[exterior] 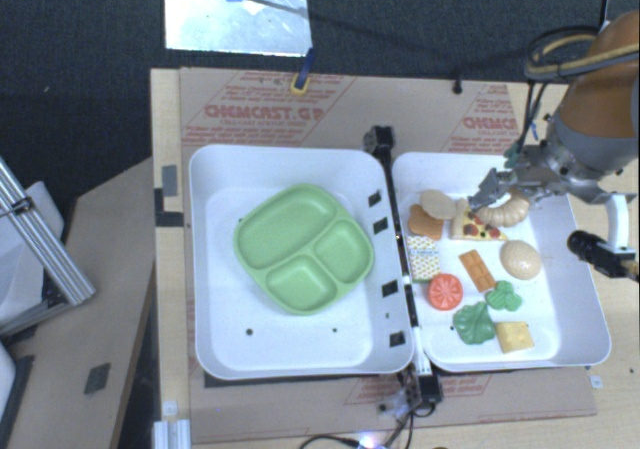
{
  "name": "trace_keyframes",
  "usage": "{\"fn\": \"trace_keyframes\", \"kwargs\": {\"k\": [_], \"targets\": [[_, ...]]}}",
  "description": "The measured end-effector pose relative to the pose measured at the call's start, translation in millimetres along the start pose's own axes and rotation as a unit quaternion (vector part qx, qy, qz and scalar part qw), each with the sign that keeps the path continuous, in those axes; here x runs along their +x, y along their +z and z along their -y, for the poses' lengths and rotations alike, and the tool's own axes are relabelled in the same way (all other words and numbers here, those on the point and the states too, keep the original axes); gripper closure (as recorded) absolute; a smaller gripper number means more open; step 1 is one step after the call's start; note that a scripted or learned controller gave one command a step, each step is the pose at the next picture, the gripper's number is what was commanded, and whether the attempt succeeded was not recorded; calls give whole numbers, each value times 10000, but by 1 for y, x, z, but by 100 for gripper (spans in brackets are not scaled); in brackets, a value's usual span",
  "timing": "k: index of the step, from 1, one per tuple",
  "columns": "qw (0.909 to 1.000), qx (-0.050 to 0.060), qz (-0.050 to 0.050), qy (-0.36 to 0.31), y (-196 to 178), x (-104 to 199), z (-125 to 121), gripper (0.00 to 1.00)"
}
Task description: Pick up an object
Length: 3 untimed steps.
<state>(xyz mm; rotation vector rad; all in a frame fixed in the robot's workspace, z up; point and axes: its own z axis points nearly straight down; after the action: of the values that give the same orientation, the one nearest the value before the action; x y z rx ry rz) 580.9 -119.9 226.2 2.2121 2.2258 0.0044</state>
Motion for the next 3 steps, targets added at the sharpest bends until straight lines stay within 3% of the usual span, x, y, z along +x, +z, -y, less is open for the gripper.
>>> {"fn": "trace_keyframes", "kwargs": {"k": [2, 3], "targets": [[10000, -5, -11, -20, -13, 84, -58, 100], [10000, 8, -7, -14, 6, 123, -79, 100]]}}
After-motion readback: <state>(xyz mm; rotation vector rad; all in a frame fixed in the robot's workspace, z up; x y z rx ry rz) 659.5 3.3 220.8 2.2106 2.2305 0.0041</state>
